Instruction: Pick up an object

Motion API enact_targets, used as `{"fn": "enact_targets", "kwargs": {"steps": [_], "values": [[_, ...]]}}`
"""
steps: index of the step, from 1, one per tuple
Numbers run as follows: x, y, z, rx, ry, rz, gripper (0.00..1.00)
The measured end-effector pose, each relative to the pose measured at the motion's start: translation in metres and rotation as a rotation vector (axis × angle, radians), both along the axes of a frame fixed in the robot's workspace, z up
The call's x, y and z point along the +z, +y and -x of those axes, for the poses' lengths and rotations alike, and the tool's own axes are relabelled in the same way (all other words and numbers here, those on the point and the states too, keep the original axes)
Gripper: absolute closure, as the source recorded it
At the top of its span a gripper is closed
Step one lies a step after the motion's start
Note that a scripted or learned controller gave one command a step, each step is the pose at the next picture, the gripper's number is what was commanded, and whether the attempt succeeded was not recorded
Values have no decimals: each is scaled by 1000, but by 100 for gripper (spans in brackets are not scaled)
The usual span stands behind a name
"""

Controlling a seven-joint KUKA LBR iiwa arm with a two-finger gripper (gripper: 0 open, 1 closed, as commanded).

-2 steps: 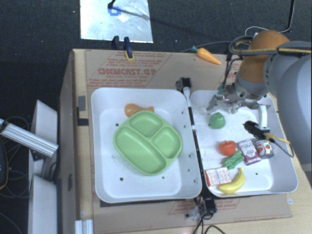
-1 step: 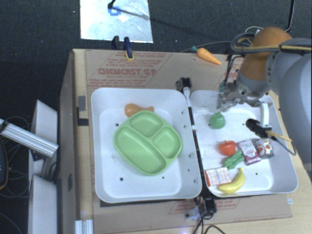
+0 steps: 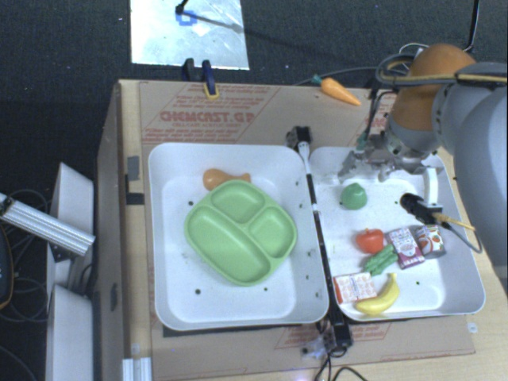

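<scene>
I see the worktop (image 3: 198, 105) carrying two white bins. Left bin (image 3: 171, 213) holds a green divided plate (image 3: 240, 230) with an orange item (image 3: 216, 178) just behind it. Right bin (image 3: 460, 288) holds the small stuff. My arm (image 3: 468, 109) comes in from upper right; gripper (image 3: 367, 167) sits at the right bin's upper edge, fingers spread wide, nothing between them. Green round object (image 3: 354, 195) lies just below it. Lower down: banana (image 3: 379, 297), red tomato (image 3: 370, 240), juice cartons (image 3: 414, 246).
</scene>
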State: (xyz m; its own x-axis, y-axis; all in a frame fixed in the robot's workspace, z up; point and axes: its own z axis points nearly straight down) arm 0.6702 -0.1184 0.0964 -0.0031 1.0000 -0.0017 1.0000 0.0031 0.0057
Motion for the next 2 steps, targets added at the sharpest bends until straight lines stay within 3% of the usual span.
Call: {"fn": "enact_targets", "kwargs": {"steps": [1, 2], "values": [[-11, 7, 1, 1, 4, -1, 0], [0, 6, 0, 3, 0, 0, 100]]}}
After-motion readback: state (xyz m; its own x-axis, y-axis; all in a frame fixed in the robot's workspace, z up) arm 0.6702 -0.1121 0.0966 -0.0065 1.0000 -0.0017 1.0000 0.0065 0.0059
